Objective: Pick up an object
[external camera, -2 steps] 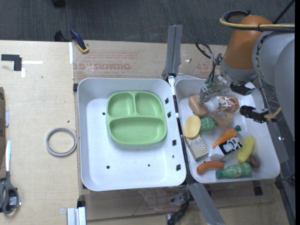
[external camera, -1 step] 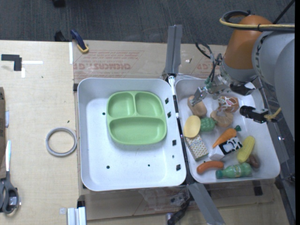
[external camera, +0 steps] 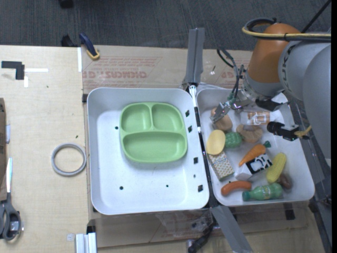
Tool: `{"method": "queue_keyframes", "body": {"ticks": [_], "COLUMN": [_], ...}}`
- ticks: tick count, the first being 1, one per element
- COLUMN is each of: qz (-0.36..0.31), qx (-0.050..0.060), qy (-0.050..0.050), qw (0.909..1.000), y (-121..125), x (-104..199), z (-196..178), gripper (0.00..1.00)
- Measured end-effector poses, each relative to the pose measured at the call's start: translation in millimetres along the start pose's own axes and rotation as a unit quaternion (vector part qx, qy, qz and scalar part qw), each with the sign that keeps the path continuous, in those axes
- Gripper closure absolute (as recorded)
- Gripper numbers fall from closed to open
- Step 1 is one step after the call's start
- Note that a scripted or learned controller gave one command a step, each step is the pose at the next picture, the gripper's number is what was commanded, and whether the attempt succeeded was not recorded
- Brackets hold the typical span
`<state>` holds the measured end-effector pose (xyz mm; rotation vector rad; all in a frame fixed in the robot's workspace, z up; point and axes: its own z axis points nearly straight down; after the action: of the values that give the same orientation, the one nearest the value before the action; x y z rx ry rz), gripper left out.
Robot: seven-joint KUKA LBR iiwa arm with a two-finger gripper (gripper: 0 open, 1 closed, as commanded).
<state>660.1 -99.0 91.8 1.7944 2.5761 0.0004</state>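
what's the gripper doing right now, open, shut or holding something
Gripper: cannot be told; it sits low at the back of the right bin, over the toys.

Left bin [external camera: 100, 157] holds a green three-compartment plate [external camera: 153, 132]. Tape ring [external camera: 68, 158] on bench left of it, scissors [external camera: 9, 217] at left edge, blue clamp [external camera: 89, 45] at cardboard's corner.

Arm: you see the grey arm entering from the right edge of the frame, filling its upper right corner.
Orange band: it sits just above the wrist, at upper right, rounded and facing you.
Wrist: it angles down and to the left from the band.
Gripper: you find the gripper [external camera: 225, 109] right of centre in the upper half, its metal tip pointing down-left.
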Motion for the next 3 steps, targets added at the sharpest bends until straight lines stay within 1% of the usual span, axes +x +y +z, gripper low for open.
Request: {"method": "queue_keyframes", "body": {"ticks": [1, 2, 3], "qz": [-0.054, 0.021, 0.014], "qx": [0.002, 0.003, 0.002], "qy": [0.001, 0.002, 0.002], "qw": [0.9986, 0.9998, 0.9999], "y": [-30, -75, -130], "x": [8, 22, 37], "z": [2, 2, 2], "gripper": [0.00, 0.00, 0.00]}}
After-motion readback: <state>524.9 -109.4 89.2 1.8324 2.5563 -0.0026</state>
